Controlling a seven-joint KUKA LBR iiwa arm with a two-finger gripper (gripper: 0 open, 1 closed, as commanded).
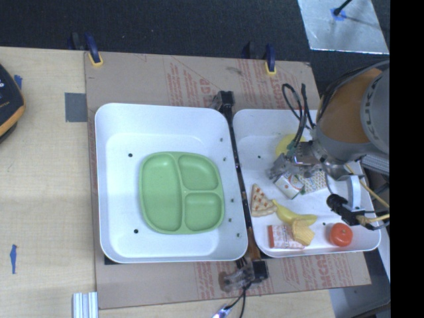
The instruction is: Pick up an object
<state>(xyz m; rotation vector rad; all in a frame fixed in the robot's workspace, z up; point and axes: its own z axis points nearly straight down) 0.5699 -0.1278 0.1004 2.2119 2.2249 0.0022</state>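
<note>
My gripper (289, 175) hangs low over the middle of the right bin (252, 128), under the grey arm with its orange band. Just below it lie a pizza slice (261, 202), a yellow banana (295, 214), a red-and-white packet (283, 237) and a red tomato (340, 234) near the bin's front right corner. A yellow object (286, 143) peeks out behind the gripper, partly hidden by it. I see nothing clearly held between the gripper's tips.
The left bin (112, 131) holds a green divided plate (181, 191). Black cables (296, 105) loop above the wrist. A black clamp (225, 100) sits between the bins at the back, and another (245, 273) at the front.
</note>
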